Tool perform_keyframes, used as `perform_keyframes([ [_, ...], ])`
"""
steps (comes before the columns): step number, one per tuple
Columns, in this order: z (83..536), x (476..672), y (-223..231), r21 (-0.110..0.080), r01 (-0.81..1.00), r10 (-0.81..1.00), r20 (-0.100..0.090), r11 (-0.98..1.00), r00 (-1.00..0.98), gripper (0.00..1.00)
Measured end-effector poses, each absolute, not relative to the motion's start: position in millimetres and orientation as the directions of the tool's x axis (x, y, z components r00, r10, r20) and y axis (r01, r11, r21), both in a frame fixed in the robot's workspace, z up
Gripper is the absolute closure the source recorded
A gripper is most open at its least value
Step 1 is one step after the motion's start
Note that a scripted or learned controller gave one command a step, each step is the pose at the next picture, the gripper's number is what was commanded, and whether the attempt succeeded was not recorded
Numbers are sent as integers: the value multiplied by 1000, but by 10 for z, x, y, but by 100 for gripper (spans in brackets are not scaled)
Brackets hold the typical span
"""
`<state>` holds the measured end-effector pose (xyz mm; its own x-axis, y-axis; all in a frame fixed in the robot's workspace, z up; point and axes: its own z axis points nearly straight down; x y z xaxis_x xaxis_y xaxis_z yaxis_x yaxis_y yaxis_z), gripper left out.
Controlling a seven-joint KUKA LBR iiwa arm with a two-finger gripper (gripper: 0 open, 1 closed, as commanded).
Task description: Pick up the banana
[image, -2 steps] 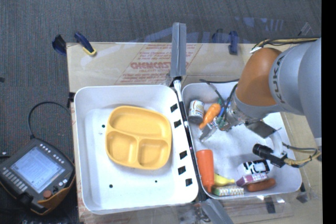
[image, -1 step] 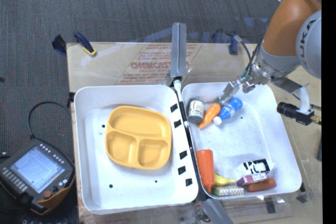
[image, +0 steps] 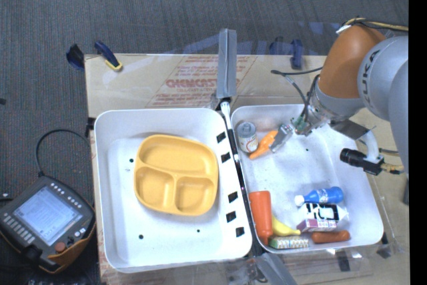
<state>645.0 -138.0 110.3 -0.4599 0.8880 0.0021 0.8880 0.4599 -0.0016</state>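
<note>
Grey carpet surrounds the desk [image: 167,73], which carries two white bins. At left of centre, the left bin [image: 113,143] holds a yellow divided plate [image: 177,173]. The gripper [image: 285,135] sits in the upper part of the right bin [image: 363,173], just beside a small can [image: 247,135] and an orange carrot [image: 262,145]; whether it is released or clenched cannot be told. The banana [image: 285,229] lies at the bin's lower edge, between an orange tube [image: 261,212] and a black-and-white carton [image: 323,213], below a blue bottle [image: 321,196].
</note>
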Motion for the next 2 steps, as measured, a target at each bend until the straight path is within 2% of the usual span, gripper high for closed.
perform_keyframes([
  [1, 1202, 6128, -1863, -3, 880, 880, 4, 475, -475, 0],
  [2, 845, 5607, -1240, 0, 771, 771, 3, 637, -637, 0],
])
